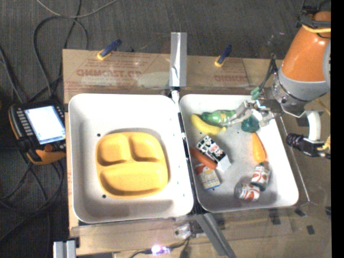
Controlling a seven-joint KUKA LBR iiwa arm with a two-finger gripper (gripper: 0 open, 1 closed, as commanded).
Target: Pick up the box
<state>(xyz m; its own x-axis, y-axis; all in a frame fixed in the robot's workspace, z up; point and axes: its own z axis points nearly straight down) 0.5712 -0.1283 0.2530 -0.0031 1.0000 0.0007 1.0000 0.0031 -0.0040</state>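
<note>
The gripper (251, 110) hangs over the far side of the right bin (287, 195), above a green bottle (219, 115); whether its jaws are parted or clenched, I cannot tell. The box (212, 148), black and white patterned and lying tilted, sits mid-bin nearer the left wall, just beyond a red sausage (202, 158).

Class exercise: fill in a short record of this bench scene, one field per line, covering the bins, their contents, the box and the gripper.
left bin: holds a yellow divided tray
right bin: holds the box, banana, green bottle, carrot, two cans
box position: near the right bin's left wall, lying flat, not held
gripper: over the right bin's far side, beside the green bottle
</note>
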